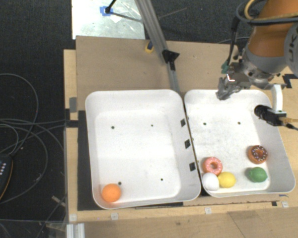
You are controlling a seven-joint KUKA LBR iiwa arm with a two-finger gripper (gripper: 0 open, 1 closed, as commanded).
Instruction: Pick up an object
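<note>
Right bin (pixel 280 148): pink doughnut (pixel 212 165), brown doughnut (pixel 258 154), white ball (pixel 210 181), lemon (pixel 227 179), lime (pixel 257 174), all at the near end. Left bin (pixel 94 133): orange (pixel 111 193). Gripper (pixel 224 93): over the right bin's far edge, carrying nothing; grip state cannot be told. Step: approach. Next: travel toward the near-end cluster, descend on one item.

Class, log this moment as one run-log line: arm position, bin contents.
gripper: over right bin far edge | right bin: pink donut, brown donut, four items near edge | left bin: orange ball
</note>
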